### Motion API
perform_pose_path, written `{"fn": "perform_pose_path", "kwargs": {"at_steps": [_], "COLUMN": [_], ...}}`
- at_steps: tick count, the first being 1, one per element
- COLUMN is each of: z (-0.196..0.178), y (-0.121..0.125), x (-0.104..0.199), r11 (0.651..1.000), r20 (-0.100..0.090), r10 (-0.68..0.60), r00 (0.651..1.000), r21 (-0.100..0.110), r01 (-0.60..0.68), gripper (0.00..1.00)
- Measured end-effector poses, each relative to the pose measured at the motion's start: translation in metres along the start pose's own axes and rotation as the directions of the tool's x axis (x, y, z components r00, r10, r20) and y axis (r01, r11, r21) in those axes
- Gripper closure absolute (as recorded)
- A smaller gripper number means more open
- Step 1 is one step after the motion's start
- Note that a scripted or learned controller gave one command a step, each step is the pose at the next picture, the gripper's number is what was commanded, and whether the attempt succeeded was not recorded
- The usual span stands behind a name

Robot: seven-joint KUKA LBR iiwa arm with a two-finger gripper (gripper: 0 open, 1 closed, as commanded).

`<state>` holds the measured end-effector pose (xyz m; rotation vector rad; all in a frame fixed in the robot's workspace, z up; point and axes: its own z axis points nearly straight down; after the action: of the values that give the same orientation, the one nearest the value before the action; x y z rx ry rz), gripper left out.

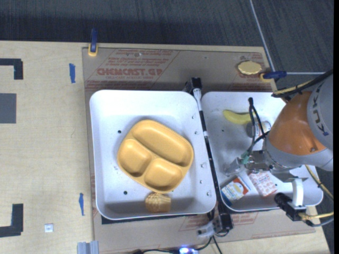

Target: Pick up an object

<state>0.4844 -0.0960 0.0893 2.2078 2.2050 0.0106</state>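
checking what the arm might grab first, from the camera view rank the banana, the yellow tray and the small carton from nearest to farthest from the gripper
Measured from the gripper in the right bin:
1. Small carton, just below and left of it in the same bin.
2. Banana, at the top of the right bin.
3. Yellow tray, over in the left bin.

Arm (296, 134) hides tool (right bin (222, 142) partly).

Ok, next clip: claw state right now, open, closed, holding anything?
Claw: cannot be told; it sits low in the right bin, above the small packets, with the arm covering it.
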Motion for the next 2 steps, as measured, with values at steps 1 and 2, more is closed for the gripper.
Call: {"fn": "perform_pose_path", "kwargs": {"at_steps": [1, 2], "z": [0.0006, 0.0001], "y": [-0.0003, -0.0002], "x": [-0.0036, 0.001], "r11": [1.0, 1.0], "r20": [-0.004, 0.0], "r10": [-0.002, 0.0], "r00": [1.0, 1.0], "r21": [0.002, 0.001], "r01": [0.002, 0.0], "gripper": [0.0, 0.0]}}
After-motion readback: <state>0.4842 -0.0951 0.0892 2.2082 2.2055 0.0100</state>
